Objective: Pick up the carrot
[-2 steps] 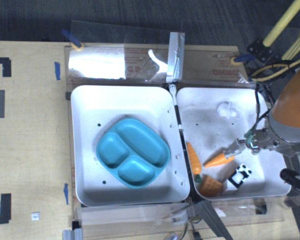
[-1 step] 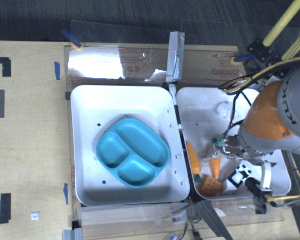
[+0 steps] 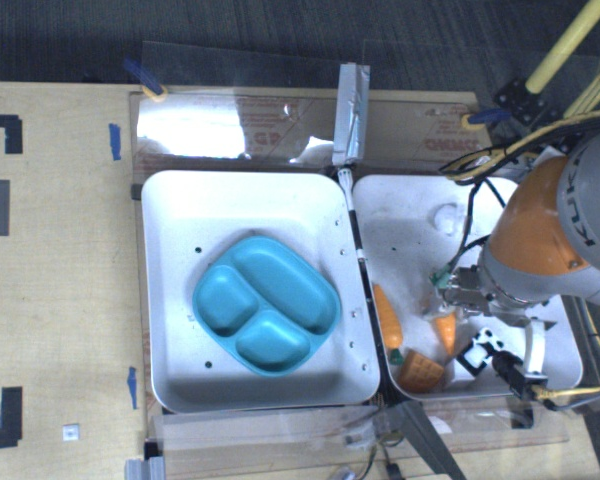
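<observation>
Over the pale wooden table (image 3: 60,268), we are holding the claw (image 3: 450,310) low in the right shallow white bin (image 3: 400,218), beside the long orange carrot (image 3: 385,318), judging it poised for a grasp; we cannot tell how far open it is.

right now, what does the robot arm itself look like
The arm is grey and rounded, with a broad orange band above the wrist. Thin black cables loop beside it. The gripper at its tip is dull grey metal.
</observation>
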`<action>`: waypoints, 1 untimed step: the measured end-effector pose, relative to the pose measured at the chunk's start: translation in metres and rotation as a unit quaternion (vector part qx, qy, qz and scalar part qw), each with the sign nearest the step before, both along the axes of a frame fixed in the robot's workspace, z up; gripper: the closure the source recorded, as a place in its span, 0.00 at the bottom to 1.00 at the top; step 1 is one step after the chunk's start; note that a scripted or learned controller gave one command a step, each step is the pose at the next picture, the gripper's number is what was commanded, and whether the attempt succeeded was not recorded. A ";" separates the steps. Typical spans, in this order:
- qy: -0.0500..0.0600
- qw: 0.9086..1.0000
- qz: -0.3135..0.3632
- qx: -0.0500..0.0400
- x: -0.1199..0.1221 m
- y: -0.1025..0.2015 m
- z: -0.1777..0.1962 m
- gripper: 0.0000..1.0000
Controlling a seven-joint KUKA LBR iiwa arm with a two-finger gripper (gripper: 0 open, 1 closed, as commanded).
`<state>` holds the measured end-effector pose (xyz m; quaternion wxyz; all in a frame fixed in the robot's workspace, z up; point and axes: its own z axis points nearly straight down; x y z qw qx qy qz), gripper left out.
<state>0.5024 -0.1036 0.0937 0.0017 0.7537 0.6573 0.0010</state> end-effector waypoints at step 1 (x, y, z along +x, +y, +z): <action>0.003 0.982 0.190 0.000 0.058 0.051 0.089 1.00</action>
